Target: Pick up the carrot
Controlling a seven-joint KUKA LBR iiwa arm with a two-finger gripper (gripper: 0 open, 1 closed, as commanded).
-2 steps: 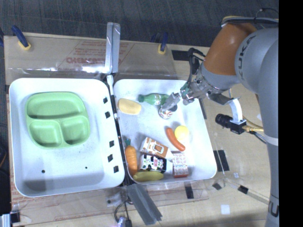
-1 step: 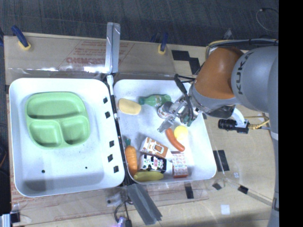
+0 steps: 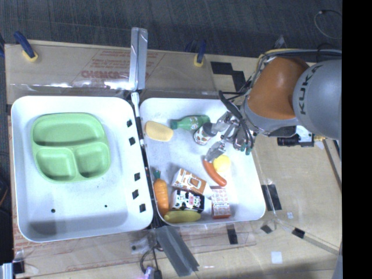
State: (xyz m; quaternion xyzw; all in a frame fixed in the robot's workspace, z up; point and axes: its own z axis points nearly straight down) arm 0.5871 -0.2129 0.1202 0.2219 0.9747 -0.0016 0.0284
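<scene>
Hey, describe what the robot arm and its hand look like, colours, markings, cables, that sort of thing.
The arm is rounded and grey, with dark KUKA lettering on its casing and a glossy orange band above the wrist. Thin black cables loop around the wrist toward the hand, a small cluster of silver and dark metal parts. A black and white fitting sits under the grey link.

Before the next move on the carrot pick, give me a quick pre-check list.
1. Orange carrot visible in the right white bin: ok.
2. Tool over the carrot: not ok; it hangs near the yellow lemon-like toy.
3. Carrot in the tool: not ok.
4. Finger state: cannot tell.
5. Room around the carrot: not ok; the bin wall and the small printed carton crowd it.
</scene>
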